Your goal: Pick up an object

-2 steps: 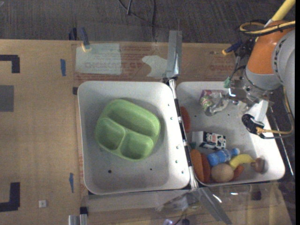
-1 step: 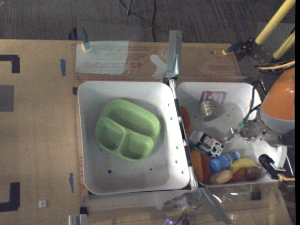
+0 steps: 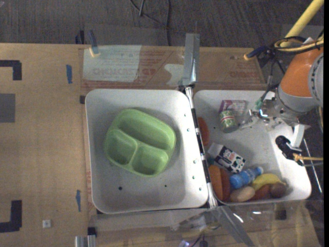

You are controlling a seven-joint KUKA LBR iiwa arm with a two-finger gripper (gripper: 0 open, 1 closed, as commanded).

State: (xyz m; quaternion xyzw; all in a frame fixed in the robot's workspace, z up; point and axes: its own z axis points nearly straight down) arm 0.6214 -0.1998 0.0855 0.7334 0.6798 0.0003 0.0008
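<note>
Objects for picking lay in the right bin (image 3: 303,187), most of them heaped along its near edge. The tool (image 3: 267,112) hung over that bin's far right part, reaching in from the right under the grey arm (image 3: 303,86) with its orange band; whether it was apart or together could not be told, and nothing showed in it. Just beside the tool, to its left, stood a small green can (image 3: 227,120) against a purple packet (image 3: 232,106). Farther toward the near edge lay a black-and-white carton (image 3: 230,158), then a blue bottle (image 3: 244,177), a banana (image 3: 267,179), a potato (image 3: 242,194) and an orange carrot (image 3: 216,181), crowded and touching. The left bin (image 3: 97,138) held a green divided plate (image 3: 140,142). Both bins sat on a tan surface (image 3: 41,138).

Likely risks: the can could tip or roll if nudged off-centre, and a grab into the crowded heap could catch two things or slip off their rounded sides.
</note>
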